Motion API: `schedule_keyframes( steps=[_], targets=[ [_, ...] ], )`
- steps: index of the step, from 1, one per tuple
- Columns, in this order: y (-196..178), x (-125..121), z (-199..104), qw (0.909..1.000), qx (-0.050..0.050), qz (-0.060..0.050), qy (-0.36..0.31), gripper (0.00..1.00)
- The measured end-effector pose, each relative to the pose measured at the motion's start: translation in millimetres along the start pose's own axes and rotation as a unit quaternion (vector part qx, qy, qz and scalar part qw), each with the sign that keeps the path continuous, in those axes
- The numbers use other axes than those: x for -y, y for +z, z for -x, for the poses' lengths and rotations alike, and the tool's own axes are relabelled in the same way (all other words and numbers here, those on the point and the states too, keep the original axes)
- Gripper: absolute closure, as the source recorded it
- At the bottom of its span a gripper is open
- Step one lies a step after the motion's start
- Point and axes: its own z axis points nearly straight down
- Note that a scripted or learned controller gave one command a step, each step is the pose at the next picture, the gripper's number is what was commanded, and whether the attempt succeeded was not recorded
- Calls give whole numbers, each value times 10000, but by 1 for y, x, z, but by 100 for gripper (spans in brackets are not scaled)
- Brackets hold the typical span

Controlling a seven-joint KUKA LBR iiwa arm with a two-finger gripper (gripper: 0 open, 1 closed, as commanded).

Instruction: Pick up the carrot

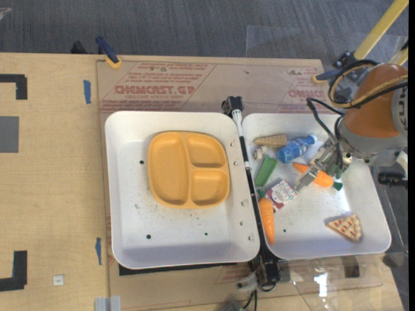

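Bins: two white bins are sitting side by side, the left bin (123, 193) and the right bin (376, 225), touching along their inner edges.
Left bin: it is holding one orange divided plate (189, 169) with three compartments.
Carrots: two are lying in the right bin. The larger carrot (266, 219) is lying against the bin's left wall, its green top pointing up and away. The smaller carrot (316, 175) is lying near the bin's middle, right at the gripper.
Other things in the right bin, one of each: a green pepper-like piece (265, 170) just above the larger carrot, a tan stick-shaped item (270, 140) near the far wall, a blue bottle (294, 149) beside it, a small red and white packet (282, 192) touching the larger carrot's top, and a pizza slice (344, 226) near the right front corner.
Arm: one grey arm with an orange band (376, 109) is reaching in over the right bin.
Gripper (318, 172): it is hanging low over the smaller carrot, seeming to touch it; how wide the claw is standing cannot be told, and a grasp cannot be confirmed.
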Motion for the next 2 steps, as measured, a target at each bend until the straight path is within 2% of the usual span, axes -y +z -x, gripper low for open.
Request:
schedule_keyframes(
  steps=[1,2],
  targets=[
    [-14,-2,4,10000,67,30,-6,100],
    [-96,-54,-26,9975,15,13,699,100]
  ],
)
